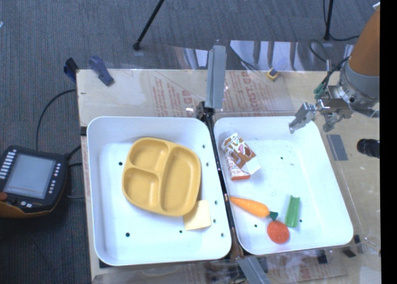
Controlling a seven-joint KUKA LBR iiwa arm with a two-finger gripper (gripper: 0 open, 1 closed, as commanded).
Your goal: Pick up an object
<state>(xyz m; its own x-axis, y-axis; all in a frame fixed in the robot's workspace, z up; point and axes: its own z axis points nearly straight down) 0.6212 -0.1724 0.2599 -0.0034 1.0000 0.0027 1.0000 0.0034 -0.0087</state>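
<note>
1. The carrot (249, 206), judged the likeliest object to pick, is seen lying flat on the floor of the right bin (310, 171), near its front left, with its green top pointing toward the red tomato (278, 232).
2. It is judged to be a light, stiff toy with a smooth and perhaps slippery skin; a grasp across the thick orange middle, with the fingers set square to its length, is thought safest.
3. Just beside its tip, the tomato and an upright-looking green piece (293, 211) are found close together, so a crowded approach there is to be avoided.
4. A small carton (239, 157) is seen further back, by the left wall, well apart from the carrot.
5. The gripper (314, 118) hangs above the bin's back right corner, its fingers spread apart with nothing between them.
6. In the left bin (105, 227), a yellow divided plate (162, 176) and a pale yellow slice (198, 217) touching its front edge are noted.
</note>
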